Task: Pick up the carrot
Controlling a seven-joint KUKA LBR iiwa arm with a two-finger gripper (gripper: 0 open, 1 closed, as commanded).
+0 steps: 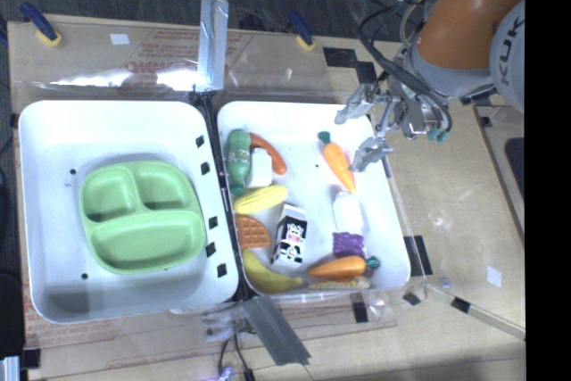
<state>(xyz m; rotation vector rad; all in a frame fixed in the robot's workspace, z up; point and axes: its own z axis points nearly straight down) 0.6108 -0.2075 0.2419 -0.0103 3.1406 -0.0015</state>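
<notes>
The carrot (336, 163) lies in the right bin (382, 192), toward its upper right, orange body slanting from a green tip at about 11 o'clock down to 5 o'clock. Nothing grips it. At its lower end a white bottle (347, 211) sits just beside it, and below that a purple item (349, 244).

A second carrot (340, 267), also orange with a green end, lies flat along the bin's near wall at 6 o'clock from the first. To its 9 o'clock stands a small carton (290, 236) printed in black and white; the print looks like a cow figure, though no lettering can be read. A banana (269, 277) curves along the bin's lower left corner, with a waffle-like piece (252, 232) and an ear of corn (260, 198) above it. At the bin's upper left are a green bottle (238, 154) and a red-orange pepper (270, 153).

The gripper (370, 131) hangs above the bin's right rim, at 2 o'clock from the carrot and apart from it. Its fingers (368, 154) stand spread, with nothing between them.

The left bin (36, 219) holds a green divided tray (141, 215). Faint red print shows on the bench sheet beyond the bins; it is not legible.
</notes>
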